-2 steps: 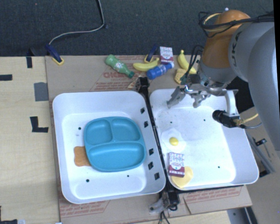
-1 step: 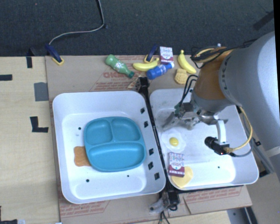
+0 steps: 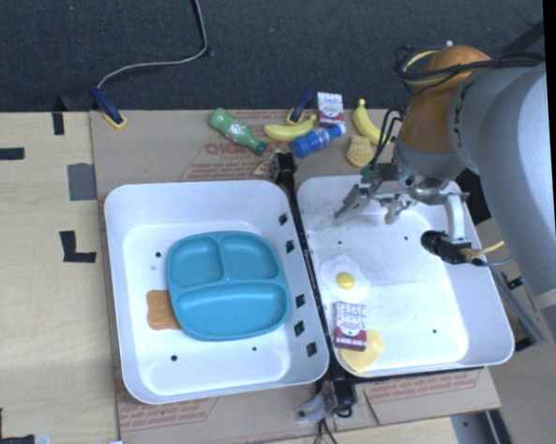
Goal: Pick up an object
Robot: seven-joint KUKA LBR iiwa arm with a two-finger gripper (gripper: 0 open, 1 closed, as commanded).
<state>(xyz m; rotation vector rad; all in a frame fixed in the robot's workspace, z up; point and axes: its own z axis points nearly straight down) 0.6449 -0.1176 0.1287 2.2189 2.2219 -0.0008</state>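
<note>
Two white bins sit side by side. The left bin [image 3: 131,272] holds a blue tray [image 3: 227,285] with a tan piece [image 3: 158,310] touching its left edge. In the right bin [image 3: 472,317], a fried egg [image 3: 342,276], a small carton [image 3: 350,323] and a yellow piece [image 3: 363,354] lie near the left wall. The gripper [image 3: 369,201] hovers over that bin's far part, fingers spread, nothing between them. Bananas [image 3: 289,129], bottles and a box lie behind the bins.

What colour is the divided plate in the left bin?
The divided plate is light blue, seen clearly in the camera view, lying in the white left bin.
</note>
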